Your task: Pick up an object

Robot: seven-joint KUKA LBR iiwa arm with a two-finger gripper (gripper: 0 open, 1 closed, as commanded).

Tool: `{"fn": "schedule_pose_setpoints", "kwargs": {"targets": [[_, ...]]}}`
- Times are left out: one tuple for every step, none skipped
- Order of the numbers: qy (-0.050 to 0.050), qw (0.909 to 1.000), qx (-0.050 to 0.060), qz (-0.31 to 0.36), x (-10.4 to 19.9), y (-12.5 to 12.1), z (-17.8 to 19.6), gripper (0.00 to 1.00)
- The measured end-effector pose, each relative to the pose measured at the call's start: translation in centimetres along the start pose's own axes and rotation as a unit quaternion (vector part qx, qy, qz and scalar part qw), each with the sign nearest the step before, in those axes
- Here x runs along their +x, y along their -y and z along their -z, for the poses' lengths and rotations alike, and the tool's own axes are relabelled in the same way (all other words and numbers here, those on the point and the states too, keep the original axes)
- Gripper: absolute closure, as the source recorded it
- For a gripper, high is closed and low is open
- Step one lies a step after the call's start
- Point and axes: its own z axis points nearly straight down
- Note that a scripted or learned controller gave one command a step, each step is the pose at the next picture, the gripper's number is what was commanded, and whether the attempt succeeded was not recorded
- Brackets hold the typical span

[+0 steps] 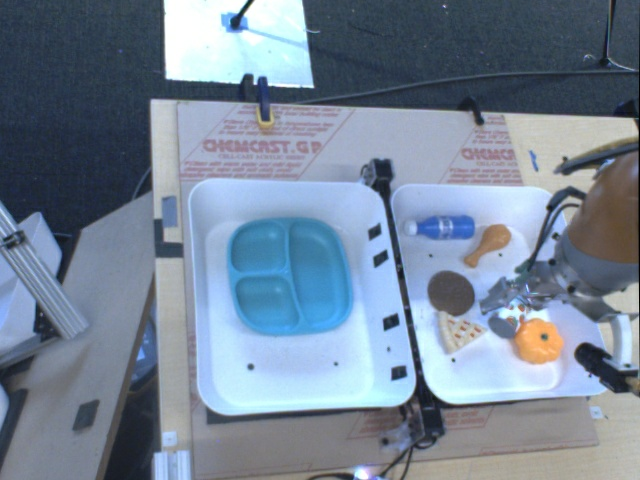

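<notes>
tool (503, 303) grip unclear | white bins (300, 378) | plywood bench (330, 133) | dark carpet (80, 78)

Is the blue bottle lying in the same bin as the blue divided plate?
No, the blue bottle lies in the right bin, while the blue divided plate sits in the left bin.

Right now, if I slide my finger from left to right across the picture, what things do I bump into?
Blue divided plate → brown round cookie → orange pumpkin.

Two white bins (300, 193), one blue tray (290, 275), one bottle (440, 228), drumstick (487, 244), brown disc (451, 292), pizza slice (461, 332), pumpkin (539, 341), perhaps more hidden.
</notes>
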Motion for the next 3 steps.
{"fn": "schedule_pose_setpoints", "kwargs": {"targets": [[0.000, 1.0000, 0.000, 0.000, 0.0, 0.0, -4.3, 0.00], [0.002, 1.0000, -0.004, -0.001, 0.0, -0.2, -2.9, 1.00], [0.001, 1.0000, -0.003, 0.001, -0.1, -0.2, 1.4, 1.00]]}}
